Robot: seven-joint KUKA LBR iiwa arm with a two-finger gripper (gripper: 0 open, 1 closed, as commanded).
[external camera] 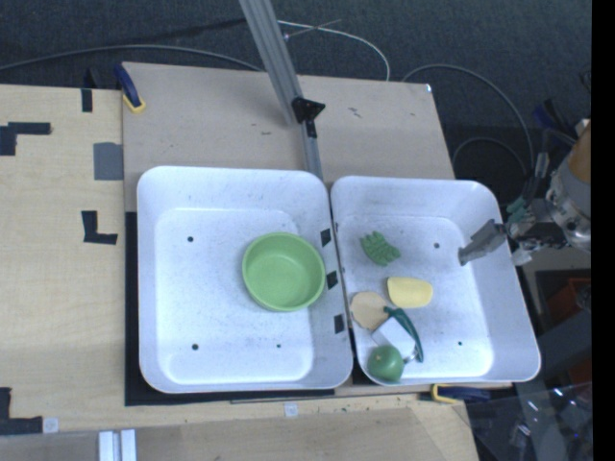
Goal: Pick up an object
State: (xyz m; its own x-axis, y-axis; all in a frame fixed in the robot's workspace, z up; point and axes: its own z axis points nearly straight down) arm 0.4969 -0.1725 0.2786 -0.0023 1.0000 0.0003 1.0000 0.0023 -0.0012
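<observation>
Camera view shows us, from the left, a green bowl [282, 271] in the left bin [173, 200], small objects [394, 305] clustered in the right bin [480, 205], and our claw [478, 243], whose state we cannot tell, which should descend squarely over one item.

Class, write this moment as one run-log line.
gripper: over right bin's right edge, holds nothing | right bin: green ball, yellow piece | left bin: green bowl

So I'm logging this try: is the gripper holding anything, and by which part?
Nothing is held. The gripper hangs above the right bin's far right side, apart from the objects lying in it.
</observation>
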